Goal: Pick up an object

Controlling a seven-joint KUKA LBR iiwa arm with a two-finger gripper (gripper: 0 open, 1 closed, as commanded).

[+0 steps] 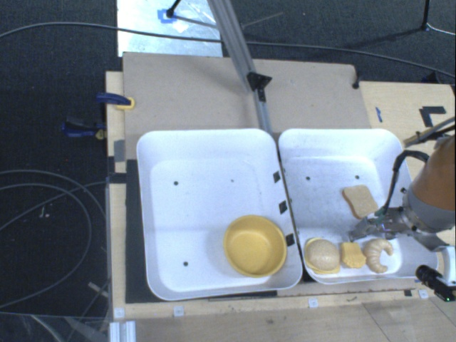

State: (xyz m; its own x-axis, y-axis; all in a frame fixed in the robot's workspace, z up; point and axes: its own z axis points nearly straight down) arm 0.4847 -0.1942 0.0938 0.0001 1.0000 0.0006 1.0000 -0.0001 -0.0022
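Nearest the camera, along the front wall of the right bin (pixel 335 144), three pale food pieces lie in a row: a round bun (pixel 322 255), a small yellow square piece (pixel 352 254) touching it, and a croissant (pixel 378 254) just beside that. One more item, a slice of toast (pixel 360 200), lies flat farther back in the same bin, apart from the row. That makes four objects in the right bin. The left bin (pixel 199 155) holds one thing, a yellow bowl (pixel 255 245), upright in its front right corner. Two white bins sit side by side on the table (pixel 192 91), their inner walls touching. A grey arm (pixel 433 191) with its orange band reaches in from the right, and the gripper (pixel 372 227) sits low over the right bin, between the toast and the croissant, just above the croissant's upper end. How far apart the fingers stand cannot be made out, since the dark mechanism blurs together there, and no object is seen between them. One thin metal pole (pixel 239 41) slants across the table behind the bins.
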